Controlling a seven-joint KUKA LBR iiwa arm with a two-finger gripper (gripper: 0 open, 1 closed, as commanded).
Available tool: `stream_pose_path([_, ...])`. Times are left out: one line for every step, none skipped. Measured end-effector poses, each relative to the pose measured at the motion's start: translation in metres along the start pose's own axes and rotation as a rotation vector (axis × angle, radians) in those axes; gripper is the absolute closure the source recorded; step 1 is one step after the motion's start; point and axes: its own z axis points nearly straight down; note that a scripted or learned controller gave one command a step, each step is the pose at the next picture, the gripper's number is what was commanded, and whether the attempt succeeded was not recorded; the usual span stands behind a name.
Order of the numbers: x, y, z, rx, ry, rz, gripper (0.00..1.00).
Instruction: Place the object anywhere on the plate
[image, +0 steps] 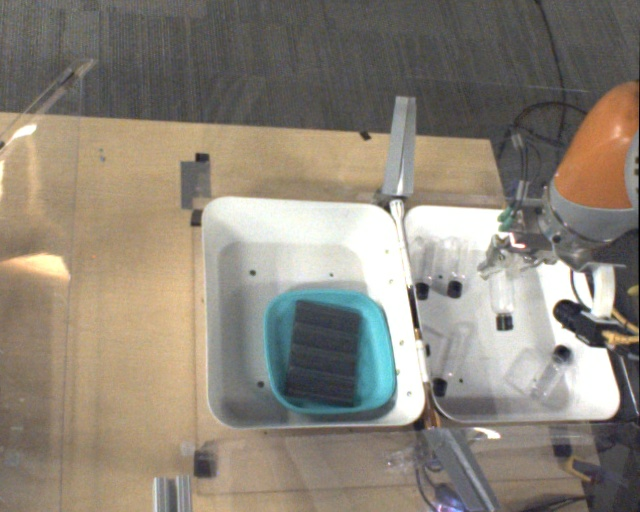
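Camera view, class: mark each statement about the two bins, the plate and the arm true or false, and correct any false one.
1. The teal plate sits in the left bin. True.
2. A dark ridged block lies on the plate. True.
3. The plate is red. False: it is teal.
4. The clear vials lie in the left bin. False: they lie in the right bin.
5. The gripper is above the left bin. False: it is over the right bin.
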Motion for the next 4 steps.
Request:
stream_pose_path([0.077,-0.052,0.028,0.005,0.002,-0.021,1.0])
stream_pose_path([0.139,-0.039,0.01,0.002,0.002,-0.189,1.0])
stream_pose_path([0.139,-0.039,0.01,0.003,0.002,-0.189,0.0])
stream_pose_path([0.088,-0.058,-0.08,-0.002,0.001,-0.089,0.0])
